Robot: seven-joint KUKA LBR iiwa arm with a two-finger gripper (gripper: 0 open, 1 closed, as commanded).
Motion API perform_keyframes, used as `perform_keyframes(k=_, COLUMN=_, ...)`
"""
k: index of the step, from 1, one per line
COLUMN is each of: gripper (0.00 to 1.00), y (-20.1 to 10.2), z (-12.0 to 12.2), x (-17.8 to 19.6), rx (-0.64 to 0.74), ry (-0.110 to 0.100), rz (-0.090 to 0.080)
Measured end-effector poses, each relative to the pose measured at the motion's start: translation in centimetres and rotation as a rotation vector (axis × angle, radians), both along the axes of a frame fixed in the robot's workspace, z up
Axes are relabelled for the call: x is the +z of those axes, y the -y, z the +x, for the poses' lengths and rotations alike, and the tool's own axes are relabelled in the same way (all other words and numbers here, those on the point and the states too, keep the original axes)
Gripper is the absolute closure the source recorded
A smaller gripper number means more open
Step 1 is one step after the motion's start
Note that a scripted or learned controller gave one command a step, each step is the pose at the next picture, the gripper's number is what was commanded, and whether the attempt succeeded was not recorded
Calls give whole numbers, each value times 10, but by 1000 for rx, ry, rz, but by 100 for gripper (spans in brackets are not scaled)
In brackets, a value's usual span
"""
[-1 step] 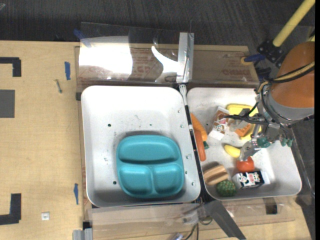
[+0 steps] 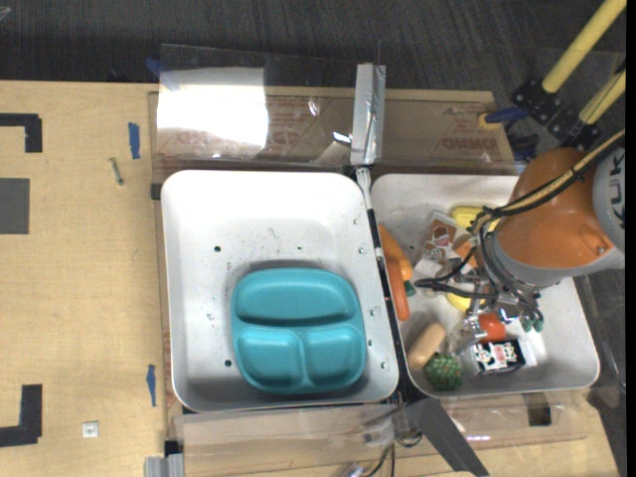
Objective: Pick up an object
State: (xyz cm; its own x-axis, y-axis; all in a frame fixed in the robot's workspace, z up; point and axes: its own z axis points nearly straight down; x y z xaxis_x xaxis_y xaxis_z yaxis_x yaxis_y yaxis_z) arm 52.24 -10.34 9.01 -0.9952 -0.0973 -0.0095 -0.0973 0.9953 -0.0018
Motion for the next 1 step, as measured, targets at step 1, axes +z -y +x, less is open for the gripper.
perform_keyframes(k=1, gripper=100, y=-1, z=2, x=11, rx=3, ry=4, rz=0)
